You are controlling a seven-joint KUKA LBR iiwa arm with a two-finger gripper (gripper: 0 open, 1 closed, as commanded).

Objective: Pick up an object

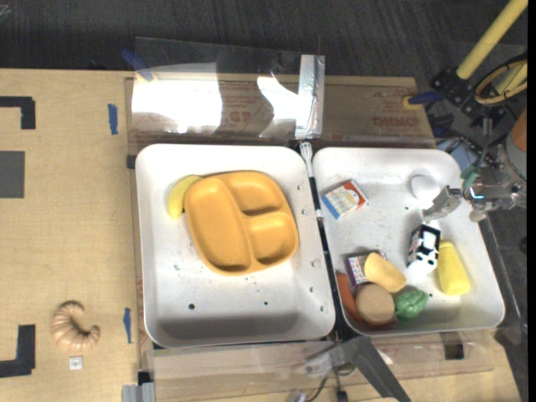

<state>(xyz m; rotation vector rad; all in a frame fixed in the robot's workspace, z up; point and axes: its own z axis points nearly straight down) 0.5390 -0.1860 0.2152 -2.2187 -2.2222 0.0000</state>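
Bench [59, 224]: bare wood | left bin [159, 300]: glossy orange divided tray [241, 220] | tool [477, 193]: grip state unclear

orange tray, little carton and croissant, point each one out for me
orange tray [240, 221], camera view, centre divider
little carton [344, 198], camera view, top face
croissant [75, 325], camera view, middle of its curve

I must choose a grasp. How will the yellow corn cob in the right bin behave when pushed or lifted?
The corn cob looks rounded and elongated, so it may roll sideways when pushed. It seems a stiff toy, probably light. It lies close beside the black-and-white toy, which a push may disturb.
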